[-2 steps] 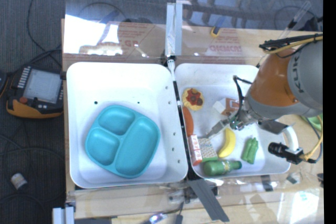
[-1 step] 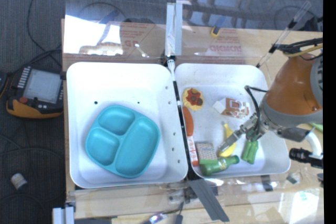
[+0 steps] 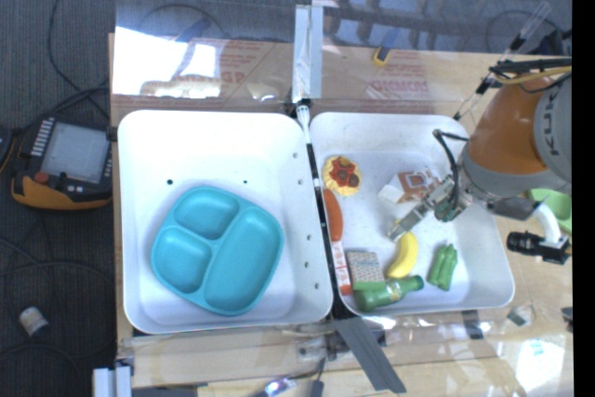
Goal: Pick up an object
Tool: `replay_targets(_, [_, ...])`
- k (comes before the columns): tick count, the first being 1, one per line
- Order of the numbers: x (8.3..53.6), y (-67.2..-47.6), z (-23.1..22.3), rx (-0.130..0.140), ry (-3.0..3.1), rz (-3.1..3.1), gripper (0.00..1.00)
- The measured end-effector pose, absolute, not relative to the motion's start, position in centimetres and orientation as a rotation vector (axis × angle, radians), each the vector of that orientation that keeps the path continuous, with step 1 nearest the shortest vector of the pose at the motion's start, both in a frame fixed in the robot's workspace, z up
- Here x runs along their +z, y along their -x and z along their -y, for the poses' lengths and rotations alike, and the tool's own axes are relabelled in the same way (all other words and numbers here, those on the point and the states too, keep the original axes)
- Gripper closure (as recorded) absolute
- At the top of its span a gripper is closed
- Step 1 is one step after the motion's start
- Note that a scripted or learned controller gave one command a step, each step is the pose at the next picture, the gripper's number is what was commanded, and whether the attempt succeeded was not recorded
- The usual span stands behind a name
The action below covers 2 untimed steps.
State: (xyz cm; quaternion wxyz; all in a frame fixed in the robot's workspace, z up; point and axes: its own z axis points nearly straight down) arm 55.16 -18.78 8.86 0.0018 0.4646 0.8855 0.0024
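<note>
The arm reaches in from the right over the right bin, and its gripper hangs low above the bin's middle, its metal tip pointing left and down toward the banana, which lies just beside and nearer than the tip. Whether the gripper is parted or clenched cannot be told from this view, and nothing can be seen caught in it, so the pick looks not yet made. The candidate objects are crowded: the banana sits near the centre, a small green bottle just right of it, a larger green bottle lying along the near wall, a flat packet to the left of the banana, an orange carrot-like piece against the left wall, a round pizza toy at the far left, and a small card just beyond the gripper. The left bin holds only a blue divided plate. To do this step well, the arm would probably do best to commit to one target with free space round it; the banana seems the likeliest, being closest. The descent should be centred across its narrow width rather than along its curve, and deep enough to close below the crown, since a shallow pinch on a rounded toy tends to squirt out. Care is needed not to nudge the small green bottle
</note>
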Motion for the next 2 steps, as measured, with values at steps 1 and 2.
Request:
replay_targets(1, [9.01, -52.59, 17.91, 0.001, -1.387, -2.798, 0.0])
replay_targets(2, [9.84, -52.7, 17.72, 0.009, -1.39, -2.802, 1.0])
